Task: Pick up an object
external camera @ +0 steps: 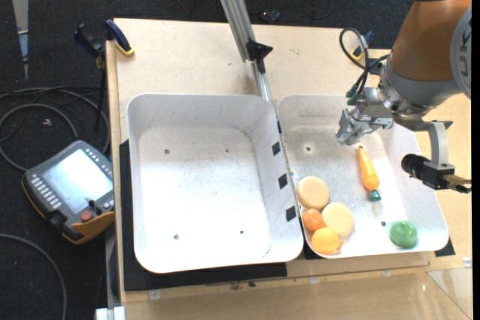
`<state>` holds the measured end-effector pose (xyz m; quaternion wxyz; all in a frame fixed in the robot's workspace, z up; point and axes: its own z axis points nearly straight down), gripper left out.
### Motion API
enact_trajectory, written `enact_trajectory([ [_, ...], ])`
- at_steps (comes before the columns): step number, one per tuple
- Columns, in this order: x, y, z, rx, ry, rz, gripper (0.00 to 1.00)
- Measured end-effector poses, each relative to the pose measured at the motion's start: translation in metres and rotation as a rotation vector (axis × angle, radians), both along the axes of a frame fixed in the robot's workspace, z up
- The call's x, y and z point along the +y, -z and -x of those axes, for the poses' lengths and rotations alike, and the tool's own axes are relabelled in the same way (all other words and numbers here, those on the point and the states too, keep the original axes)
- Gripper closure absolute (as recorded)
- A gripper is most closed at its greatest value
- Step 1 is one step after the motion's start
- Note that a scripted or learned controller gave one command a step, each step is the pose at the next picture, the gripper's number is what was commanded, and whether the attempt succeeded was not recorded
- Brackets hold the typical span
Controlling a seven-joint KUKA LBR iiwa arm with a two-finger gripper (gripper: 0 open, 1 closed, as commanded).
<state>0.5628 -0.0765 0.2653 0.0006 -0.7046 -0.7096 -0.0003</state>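
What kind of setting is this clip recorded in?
Most likely a robotics lab. A wooden bench carries two white bins, the right one holding toy food such as a carrot. A teach pendant lies on dark flooring with loose cables.

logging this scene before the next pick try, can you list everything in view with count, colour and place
white bins: 2, white, side by side on the bench; left bin, right bin
carrot: 1, orange with a green tip, right bin, just below the gripper
green ball: 1, green, right bin's near right corner
round pieces: 4, two pale cream, two orange, clustered at the right bin's near left side
bench: 1, light wood, under both bins
teach pendant: 1, grey and orange, on the floor left of the bench
metal pole: 1, silver, slanting over the bench's far side
arm: 1, grey with orange band, reaching in from the right
gripper: 1, grey, over the right bin's far part
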Motion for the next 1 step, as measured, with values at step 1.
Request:
enact_trajectory([
  [1, 0.0536, 0.0156, 0.0047, 0.002, -0.001, -0.001, 1.0],
])
